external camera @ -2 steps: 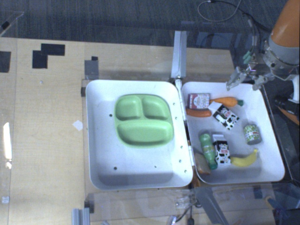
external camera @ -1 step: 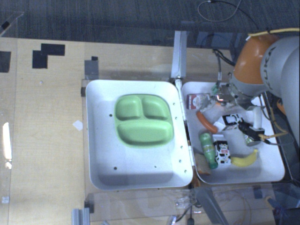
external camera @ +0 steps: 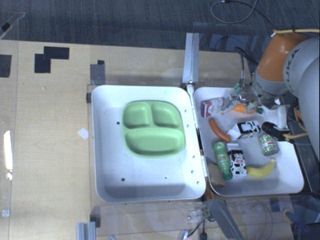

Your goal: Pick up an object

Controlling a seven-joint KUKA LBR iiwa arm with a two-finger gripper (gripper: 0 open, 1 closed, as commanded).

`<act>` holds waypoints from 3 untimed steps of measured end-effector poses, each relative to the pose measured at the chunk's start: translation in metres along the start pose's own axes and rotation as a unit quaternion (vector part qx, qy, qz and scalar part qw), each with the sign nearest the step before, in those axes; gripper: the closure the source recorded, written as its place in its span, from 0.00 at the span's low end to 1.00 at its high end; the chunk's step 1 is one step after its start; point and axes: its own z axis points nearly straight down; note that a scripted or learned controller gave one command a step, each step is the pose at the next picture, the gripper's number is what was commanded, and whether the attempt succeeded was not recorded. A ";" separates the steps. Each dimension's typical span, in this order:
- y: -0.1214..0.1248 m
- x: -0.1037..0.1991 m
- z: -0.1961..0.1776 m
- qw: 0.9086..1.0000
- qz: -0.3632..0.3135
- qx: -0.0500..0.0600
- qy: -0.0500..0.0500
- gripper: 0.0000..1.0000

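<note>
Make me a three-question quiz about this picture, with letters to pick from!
1. Where is the green three-section plastic tray?
A. left white bin
B. right white bin
C. wooden bench

2. What colour is the curved plastic banana?
A. red
B. yellow
C. blue

3. How does the green plastic bottle sit?
A. standing upright
B. hanging from the hand
C. lying on its side

Answers: 1 A, the tray rests inside the left white bin. 2 B, the banana in the right white bin is yellow. 3 C, the bottle lies flat on that bin's floor beside the orange-red sausage.
</note>
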 end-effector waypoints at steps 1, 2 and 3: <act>-0.019 -0.023 -0.126 0.999 0.050 -0.001 -0.004 0.00; 0.009 -0.043 0.011 0.999 -0.041 0.000 -0.003 0.00; -0.007 -0.024 0.011 0.991 -0.131 0.000 -0.003 0.00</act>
